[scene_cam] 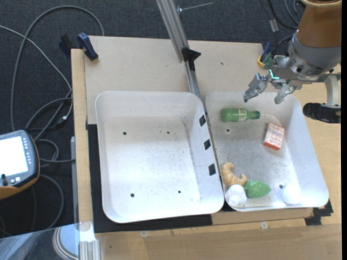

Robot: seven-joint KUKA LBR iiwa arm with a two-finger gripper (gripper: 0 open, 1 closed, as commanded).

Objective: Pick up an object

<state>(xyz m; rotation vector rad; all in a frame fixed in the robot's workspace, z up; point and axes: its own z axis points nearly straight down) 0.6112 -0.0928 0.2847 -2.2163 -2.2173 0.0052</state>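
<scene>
My gripper (267, 93) hangs over the far edge of the right bin (309, 145), its two fingers spread apart with nothing between them. Just below it, a green bottle (239, 115) lies on its side in that bin. A small orange-red box (274, 136) rests to the right of the bottle. At the bin's near edge sit a tan ginger-like piece (231, 173), a white cup-like object (236, 195), a green lumpy item (257, 189) and a white ball (291, 194).
The left bin (146, 156) lies beside the right one, separated by a raised divider with black marks (206, 144). A metal pole (173, 26) slants up from the bench behind the bins. Cables and a pendant (16, 161) lie on the floor at left.
</scene>
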